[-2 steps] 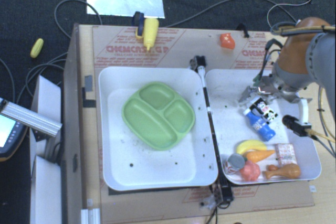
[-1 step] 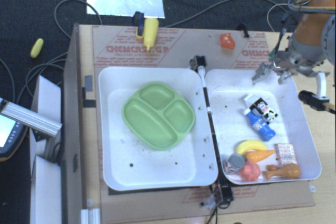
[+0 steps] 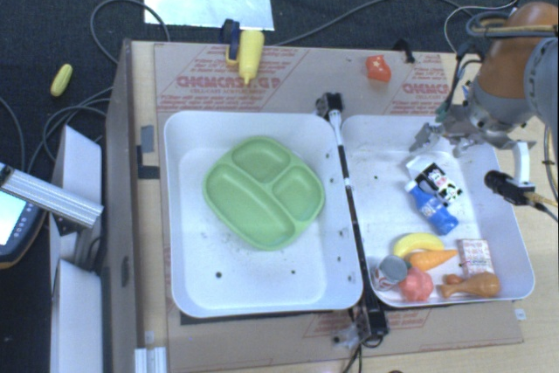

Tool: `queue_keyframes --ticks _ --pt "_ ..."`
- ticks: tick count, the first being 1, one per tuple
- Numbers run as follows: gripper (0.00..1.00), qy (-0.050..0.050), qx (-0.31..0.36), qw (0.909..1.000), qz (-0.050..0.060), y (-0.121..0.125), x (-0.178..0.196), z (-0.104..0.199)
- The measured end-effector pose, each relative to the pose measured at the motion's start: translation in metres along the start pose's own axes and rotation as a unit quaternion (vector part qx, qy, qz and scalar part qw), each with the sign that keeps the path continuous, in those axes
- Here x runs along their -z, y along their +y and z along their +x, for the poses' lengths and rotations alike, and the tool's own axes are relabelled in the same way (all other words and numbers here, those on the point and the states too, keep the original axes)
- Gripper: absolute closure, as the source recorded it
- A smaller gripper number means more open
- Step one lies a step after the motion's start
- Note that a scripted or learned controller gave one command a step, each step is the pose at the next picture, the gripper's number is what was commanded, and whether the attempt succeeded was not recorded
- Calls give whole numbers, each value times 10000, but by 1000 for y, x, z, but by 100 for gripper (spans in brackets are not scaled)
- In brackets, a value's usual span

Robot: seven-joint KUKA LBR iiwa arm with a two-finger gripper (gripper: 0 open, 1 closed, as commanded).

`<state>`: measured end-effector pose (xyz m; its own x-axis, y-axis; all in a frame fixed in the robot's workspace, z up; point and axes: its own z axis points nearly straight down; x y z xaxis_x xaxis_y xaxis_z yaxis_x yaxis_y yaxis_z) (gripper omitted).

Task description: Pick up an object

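The left bin [image 3: 188, 275] lay well to the left of the jaws and held a green divided plate [image 3: 264, 192], upright and resting flat near its middle. A black divider [image 3: 347, 188] ran between this bin and the right bin [image 3: 515, 249], above whose upper right part the arm worked.

The candidate objects sat in the right bin. A blue bottle with a black-and-white label [image 3: 434, 193] lay on its side just below and slightly left of the jaws, apart from them. Further below, clustered along the bin's near edge, were a grey and pink lump [image 3: 406, 278], a yellow banana [image 3: 417, 243], an orange carrot [image 3: 432, 259], a brown drumstick-shaped toy [image 3: 469, 284] and a small printed packet [image 3: 475, 254], several of them touching.

The gripper [image 3: 450, 138] hung over the upper part of the right bin, its metal fingers spread downward; the jaws appeared open, with nothing between them. Nothing was lifted from the bin floor.

The step in hand was judged to be the approach, before any grasp. The next move would call for lowering the jaws onto one object, most plausibly the bottle as the nearest and least crowded, with the fingers set across its narrow width before closing. The clustered toys would offer less room for the fingers.
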<state>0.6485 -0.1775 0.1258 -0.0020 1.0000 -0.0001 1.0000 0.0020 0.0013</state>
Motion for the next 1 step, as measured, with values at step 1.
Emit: queue_keyframes --ticks 1 --pt "0 -9 8 10000 -19 -20 -40 34"
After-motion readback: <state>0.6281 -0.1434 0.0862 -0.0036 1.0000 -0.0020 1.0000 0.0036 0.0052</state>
